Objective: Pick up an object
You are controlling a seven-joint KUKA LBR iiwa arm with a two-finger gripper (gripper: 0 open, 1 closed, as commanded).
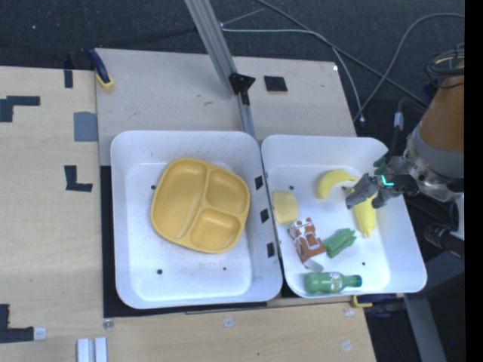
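Two white bins sit side by side on the worktop (173, 89). Nearest the camera's bottom edge, at about six o'clock in the right bin (404, 274), a green bottle (332, 281) lies on its side. Just above it sit a red-and-white packet (305, 240) and a small green piece (340, 241). A pale yellow block (284, 207) rests at the bin's nine o'clock side.

Farther up, a banana (334, 181) curves near the bin's centre, and a second yellow fruit (365, 216) lies just right of it, its long axis running roughly from twelve to six o'clock. The end effector (364, 192) hangs over the top end of that fruit, reaching in from three o'clock. Its dark fingers (358, 196) look slightly spread, with nothing seen pinched between them.

The move ahead likely turns on this: the yellow fruit lies just toward six o'clock from the fingertips, the banana just toward ten o'clock. Either is close; a grip across the fruit's narrow width seems the simpler choice.

The left bin (124, 202) holds a yellow divided plate (201, 204). Beyond both bins, a metal pole (215, 36) slants away toward twelve o'clock.
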